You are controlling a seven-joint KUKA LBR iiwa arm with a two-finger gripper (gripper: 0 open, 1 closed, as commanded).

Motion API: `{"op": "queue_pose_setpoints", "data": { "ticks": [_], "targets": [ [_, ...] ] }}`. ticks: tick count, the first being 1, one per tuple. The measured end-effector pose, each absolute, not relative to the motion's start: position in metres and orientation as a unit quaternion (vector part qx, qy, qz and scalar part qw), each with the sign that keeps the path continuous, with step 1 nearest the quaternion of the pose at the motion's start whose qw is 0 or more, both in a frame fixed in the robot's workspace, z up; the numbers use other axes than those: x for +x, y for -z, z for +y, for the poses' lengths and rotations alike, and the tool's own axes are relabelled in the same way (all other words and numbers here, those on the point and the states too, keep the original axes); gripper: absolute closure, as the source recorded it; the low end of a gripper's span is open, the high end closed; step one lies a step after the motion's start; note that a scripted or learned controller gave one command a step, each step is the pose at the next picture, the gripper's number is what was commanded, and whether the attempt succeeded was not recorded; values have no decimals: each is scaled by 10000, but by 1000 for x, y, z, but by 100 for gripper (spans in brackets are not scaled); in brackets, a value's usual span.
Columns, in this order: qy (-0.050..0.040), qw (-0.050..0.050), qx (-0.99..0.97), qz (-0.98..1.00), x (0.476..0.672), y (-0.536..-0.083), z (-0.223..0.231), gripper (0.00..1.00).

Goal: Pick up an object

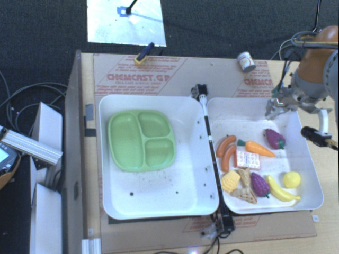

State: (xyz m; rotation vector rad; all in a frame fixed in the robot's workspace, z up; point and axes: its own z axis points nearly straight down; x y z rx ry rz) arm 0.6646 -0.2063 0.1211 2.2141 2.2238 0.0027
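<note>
White plastic formed both shallow bins on the bench. The left bin held a pale green compartment tray, three sections, lying flat toward the far half, with nothing seen in its sections. The right bin held a cluster of toy food.

The gripper hung over the far right part of the right bin, near its back rim, below the orange wrist band. Whether its jaws stood apart or together could not be told; nothing was visibly between them.

Just below the jaws and slightly to the right lay a purple eggplant-like piece. Further toward the near side and to the left of the jaws sat an orange carrot with a green top, and beyond that two orange-red sausages side by side near the divider. A small white and pink cracker-like tile lay beneath the carrot. Well toward the near rim from the jaws lay a yellow corn piece, a tan waffle-like piece, a second purple piece, a yellow banana and a yellow lemon, the last two touching or nearly so.

Outside the bins, behind and left of the jaws, a small grey canister lay on the cardboard-covered bench. A yellow-tipped black tool rested at the bench's far edge.
</note>
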Motion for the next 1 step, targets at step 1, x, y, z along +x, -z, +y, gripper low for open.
{"op": "queue_pose_setpoints", "data": {
  "ticks": [1],
  "targets": [
    [-12,25,7055,7087,670,-156,-206,0]
  ]
}}
